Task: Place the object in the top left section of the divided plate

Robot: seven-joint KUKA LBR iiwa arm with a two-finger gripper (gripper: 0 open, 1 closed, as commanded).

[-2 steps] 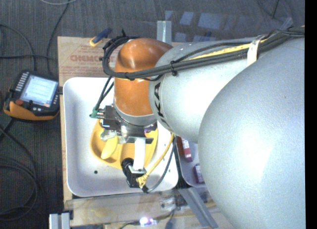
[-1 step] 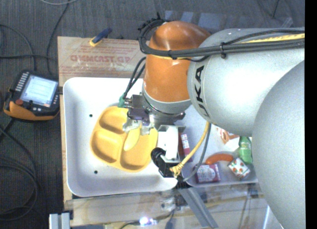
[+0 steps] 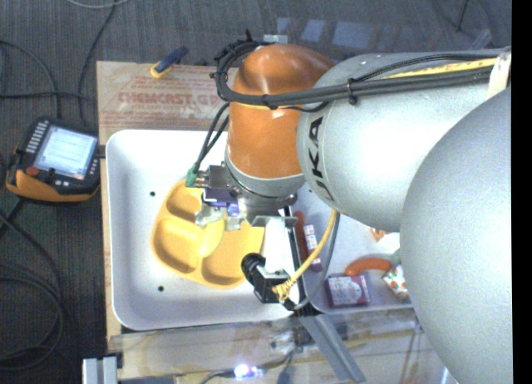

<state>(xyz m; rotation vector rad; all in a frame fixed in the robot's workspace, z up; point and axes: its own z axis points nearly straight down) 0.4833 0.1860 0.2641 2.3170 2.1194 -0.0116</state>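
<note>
Now arm (image 3: 366,150) over left bin (image 3: 133,208); tool (image 3: 223,212) above yellow divided plate (image 3: 179,237), its state unreadable.

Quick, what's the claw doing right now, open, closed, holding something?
Claw: cannot be told; it sits over the yellow divided plate, hidden under the wrist.

I see a yellow divided plate (image 3: 187,241), white bin (image 3: 133,208), orange band (image 3: 270,108) on my grey arm (image 3: 416,150), purple packet (image 3: 349,290)
</note>
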